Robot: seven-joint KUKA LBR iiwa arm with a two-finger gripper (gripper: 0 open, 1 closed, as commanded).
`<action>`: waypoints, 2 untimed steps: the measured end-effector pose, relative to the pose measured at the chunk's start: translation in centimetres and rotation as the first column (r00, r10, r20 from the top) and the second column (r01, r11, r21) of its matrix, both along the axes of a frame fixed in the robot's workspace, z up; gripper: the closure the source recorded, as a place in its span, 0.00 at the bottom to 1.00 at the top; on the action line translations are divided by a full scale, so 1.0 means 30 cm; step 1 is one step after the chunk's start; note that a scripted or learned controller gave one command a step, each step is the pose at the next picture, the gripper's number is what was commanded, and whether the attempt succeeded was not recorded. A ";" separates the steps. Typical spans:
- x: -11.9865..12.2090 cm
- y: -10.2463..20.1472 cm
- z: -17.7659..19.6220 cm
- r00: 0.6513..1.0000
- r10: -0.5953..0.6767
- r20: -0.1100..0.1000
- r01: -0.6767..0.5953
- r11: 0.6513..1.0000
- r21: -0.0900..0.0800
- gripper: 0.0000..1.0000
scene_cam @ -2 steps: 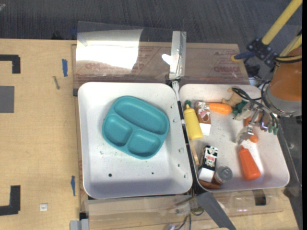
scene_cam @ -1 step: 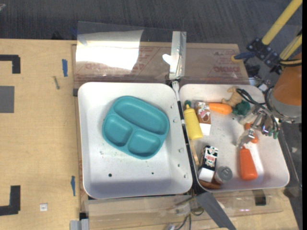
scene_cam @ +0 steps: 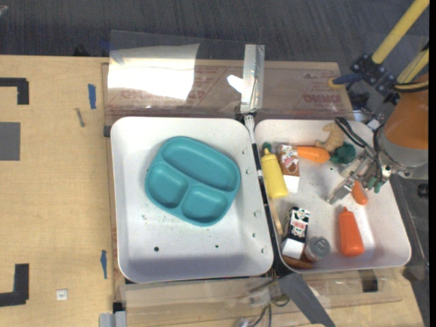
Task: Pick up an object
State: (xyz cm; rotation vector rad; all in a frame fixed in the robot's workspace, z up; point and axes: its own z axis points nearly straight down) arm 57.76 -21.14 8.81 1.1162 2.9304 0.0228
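My gripper (scene_cam: 360,182) hangs low over the right bin (scene_cam: 392,213), near its right side, below the grey wrist and orange band. A small orange piece (scene_cam: 359,195) lies right at the gripper's tip; whether it is held is unclear. An orange bottle (scene_cam: 350,232) lies just below it toward the front. An orange carrot (scene_cam: 313,154), a dark green toy (scene_cam: 344,154) and a tan toy animal (scene_cam: 334,136) sit at the back of the bin. A yellow bottle (scene_cam: 274,174) lies along the left wall.
A black-and-white carton (scene_cam: 297,223) and a round can (scene_cam: 317,247) sit at the right bin's front left. A small red-and-white pack (scene_cam: 291,159) lies by the yellow bottle. The left bin (scene_cam: 136,244) holds a teal divided plate (scene_cam: 194,179).
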 end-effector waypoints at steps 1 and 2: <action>0.009 -0.010 0.044 1.000 0.000 0.011 0.000 1.000 -0.011 1.00; 0.198 0.054 0.439 0.997 -0.074 0.007 0.074 0.997 -0.014 1.00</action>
